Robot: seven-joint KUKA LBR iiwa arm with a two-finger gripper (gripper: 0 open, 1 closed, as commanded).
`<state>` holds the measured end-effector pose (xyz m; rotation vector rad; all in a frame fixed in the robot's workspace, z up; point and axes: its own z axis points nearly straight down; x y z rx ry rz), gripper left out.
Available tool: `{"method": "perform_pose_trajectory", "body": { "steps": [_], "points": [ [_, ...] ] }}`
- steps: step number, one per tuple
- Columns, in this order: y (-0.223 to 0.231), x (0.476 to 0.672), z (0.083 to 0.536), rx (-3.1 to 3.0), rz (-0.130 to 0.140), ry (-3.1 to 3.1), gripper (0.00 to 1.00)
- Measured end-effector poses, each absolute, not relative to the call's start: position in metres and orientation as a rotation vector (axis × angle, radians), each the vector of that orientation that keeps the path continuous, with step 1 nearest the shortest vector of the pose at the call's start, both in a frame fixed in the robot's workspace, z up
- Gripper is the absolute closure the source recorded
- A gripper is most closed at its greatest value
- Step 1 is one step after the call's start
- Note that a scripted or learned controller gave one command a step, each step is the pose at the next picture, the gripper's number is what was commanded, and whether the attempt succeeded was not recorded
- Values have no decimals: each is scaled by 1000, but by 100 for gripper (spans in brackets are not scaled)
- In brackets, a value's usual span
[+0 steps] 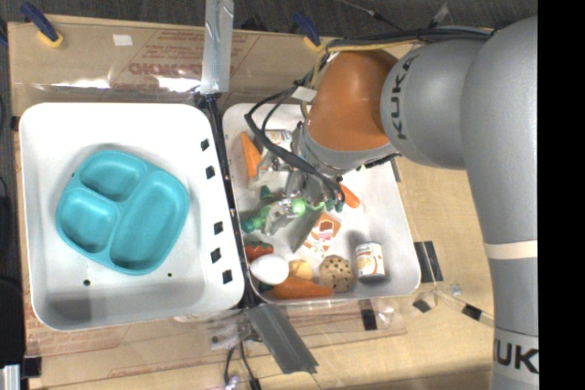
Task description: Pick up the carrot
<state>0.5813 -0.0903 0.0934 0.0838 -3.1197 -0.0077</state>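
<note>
Taking the right-hand white plastic bin [395, 224] as the landmark: along its near wall lie a white egg-shaped toy [269, 268], a round speckled cookie [336, 270] and a small labelled can [369, 260]. Mid-bin hangs the grey two-finger gripper [294, 201]; whether it is open I cannot tell. Toward the bin's far-left corner lies the slim orange plastic carrot [249, 156], apart from the gripper. It looks light, stiff and smooth; I'd pinch across its thicker middle.

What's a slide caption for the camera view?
KUKA arm's gripper down among toy food in the right bin; teal tray in the left.
</note>
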Motion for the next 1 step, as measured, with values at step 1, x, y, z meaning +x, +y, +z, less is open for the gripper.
{"method": "perform_pose_trajectory", "body": {
  "steps": [1],
  "points": [
    [-89,591,93,222,1,-3138,0]
  ]
}}
